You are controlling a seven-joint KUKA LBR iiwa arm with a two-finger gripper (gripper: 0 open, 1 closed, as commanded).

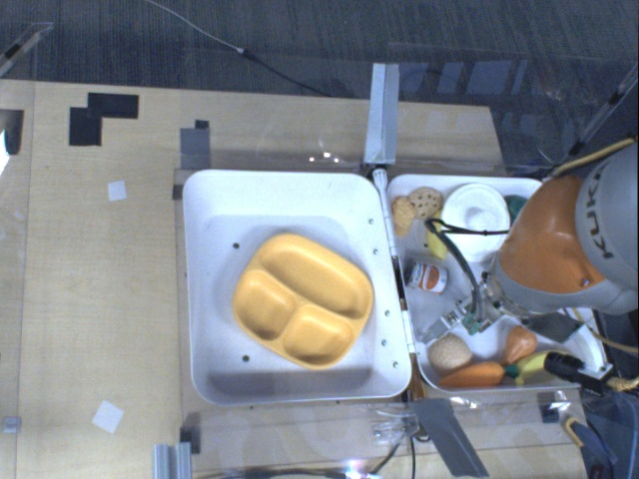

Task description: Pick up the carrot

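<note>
orange carrot (472,374) lies along the bottom edge of the right bin (531,384), lower right of the frame, touching a beige egg-like item (449,351). the end effector (477,312) hangs just above them, perhaps not touching; its grip state i cannot tell. a yellow divided tray (302,298) sits in the left bin (215,267) on the wooden counter (90,307).

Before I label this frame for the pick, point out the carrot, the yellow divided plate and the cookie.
carrot (471,374): camera view, middle of its orange body.
yellow divided plate (303,297): camera view, central ridge between compartments.
cookie (424,202): camera view, centre of its top face.
</note>
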